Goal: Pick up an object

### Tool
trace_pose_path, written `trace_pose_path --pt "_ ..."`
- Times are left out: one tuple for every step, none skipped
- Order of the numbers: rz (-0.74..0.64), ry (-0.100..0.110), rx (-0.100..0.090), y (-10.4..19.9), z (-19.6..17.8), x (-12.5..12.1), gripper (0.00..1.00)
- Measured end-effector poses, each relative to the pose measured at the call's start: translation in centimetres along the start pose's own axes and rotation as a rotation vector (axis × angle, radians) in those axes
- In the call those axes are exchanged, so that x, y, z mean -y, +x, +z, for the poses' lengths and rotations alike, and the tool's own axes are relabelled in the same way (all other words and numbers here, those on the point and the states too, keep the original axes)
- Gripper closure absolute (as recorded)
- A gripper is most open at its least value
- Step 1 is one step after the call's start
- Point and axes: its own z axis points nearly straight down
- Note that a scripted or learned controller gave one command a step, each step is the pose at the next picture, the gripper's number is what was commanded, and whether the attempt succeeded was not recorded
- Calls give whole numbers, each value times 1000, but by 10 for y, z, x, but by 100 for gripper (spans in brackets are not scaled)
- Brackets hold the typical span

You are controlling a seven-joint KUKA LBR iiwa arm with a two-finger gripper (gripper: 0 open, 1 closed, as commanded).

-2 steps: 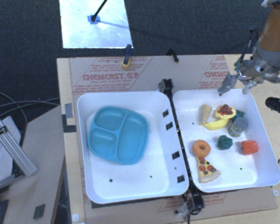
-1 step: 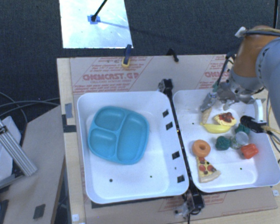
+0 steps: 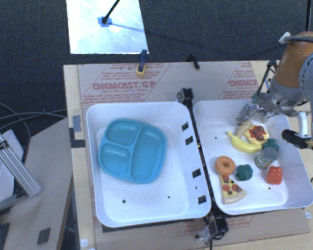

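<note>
Triangular pizza slice (image 3: 232,189), perhaps pepperoni-topped

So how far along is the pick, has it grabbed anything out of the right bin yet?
Done: the gripper has reached the right bin, low over its far end near the banana. In hand: nothing visible between its fingers. Left: closing on a toy and lifting it. The donut, pizza slice and red pepper lie on the bin floor.

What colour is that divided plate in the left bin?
Light blue; the divided plate shows plainly in the camera view.
</note>
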Motion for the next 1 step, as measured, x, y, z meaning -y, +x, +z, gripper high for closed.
trace_pose_path --pt "-10 1 -3 72 0 5 0"
